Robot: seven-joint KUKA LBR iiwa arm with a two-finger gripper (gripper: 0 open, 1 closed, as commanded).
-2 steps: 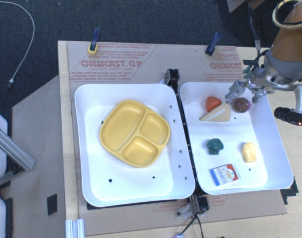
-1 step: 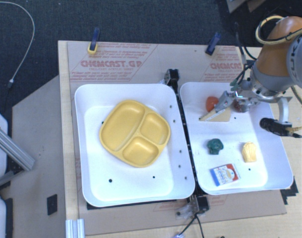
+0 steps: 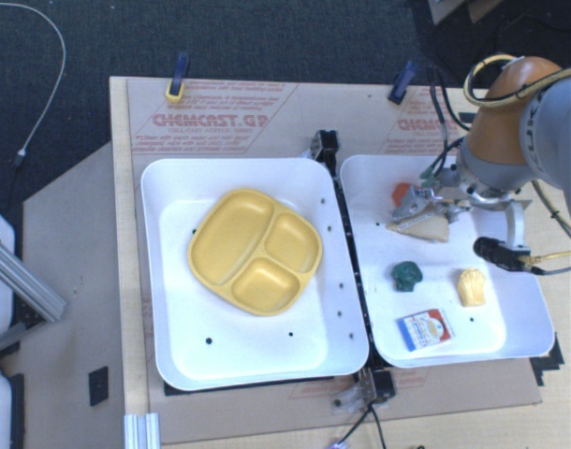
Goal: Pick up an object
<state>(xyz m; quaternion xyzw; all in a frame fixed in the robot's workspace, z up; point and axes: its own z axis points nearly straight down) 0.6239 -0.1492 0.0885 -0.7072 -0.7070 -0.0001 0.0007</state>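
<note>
Hovering low in the right bin [image 3: 519, 340], the gripper [image 3: 422, 204] is sitting over a beige wedge [image 3: 426, 229]; whether it is gripping cannot be told. A green lump [image 3: 406, 275] is lying below the wedge.

gripper [image 3: 418, 204] low in right bin [image 3: 519, 340] by orange piece [image 3: 402, 194]; yellow tray [image 3: 256, 251] in left bin [image 3: 173, 344].

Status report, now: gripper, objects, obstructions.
Gripper low in right bin, over tan wedge. Green object, yellow piece, small carton untouched nearby.
</note>
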